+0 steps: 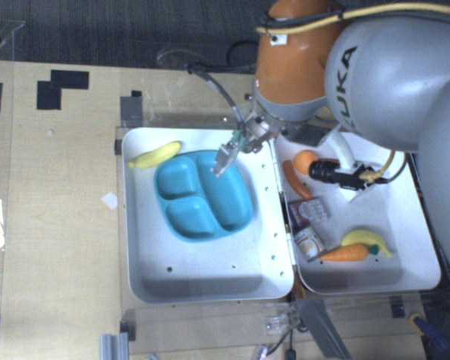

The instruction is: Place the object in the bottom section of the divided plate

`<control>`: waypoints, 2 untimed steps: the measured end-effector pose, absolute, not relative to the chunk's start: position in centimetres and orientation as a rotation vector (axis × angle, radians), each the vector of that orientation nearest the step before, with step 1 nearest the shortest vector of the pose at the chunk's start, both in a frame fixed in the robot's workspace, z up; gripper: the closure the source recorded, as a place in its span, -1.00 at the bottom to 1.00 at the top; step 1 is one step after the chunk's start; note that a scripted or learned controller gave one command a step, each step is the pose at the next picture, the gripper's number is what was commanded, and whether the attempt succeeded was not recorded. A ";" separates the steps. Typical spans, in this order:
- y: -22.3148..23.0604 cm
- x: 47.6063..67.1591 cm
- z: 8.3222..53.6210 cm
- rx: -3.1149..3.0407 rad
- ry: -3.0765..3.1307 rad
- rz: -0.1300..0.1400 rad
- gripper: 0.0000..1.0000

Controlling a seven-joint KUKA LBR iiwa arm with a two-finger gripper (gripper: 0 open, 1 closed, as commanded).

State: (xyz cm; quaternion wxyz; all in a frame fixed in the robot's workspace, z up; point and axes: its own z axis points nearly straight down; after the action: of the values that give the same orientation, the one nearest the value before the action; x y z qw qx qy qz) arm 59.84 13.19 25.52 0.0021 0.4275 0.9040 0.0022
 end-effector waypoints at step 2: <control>18.9 62.2 17.9 1.262 2.874 0.005 1.00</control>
State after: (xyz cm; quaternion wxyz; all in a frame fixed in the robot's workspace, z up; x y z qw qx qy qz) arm 62.20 18.87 17.93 0.0015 0.4022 0.9156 0.0017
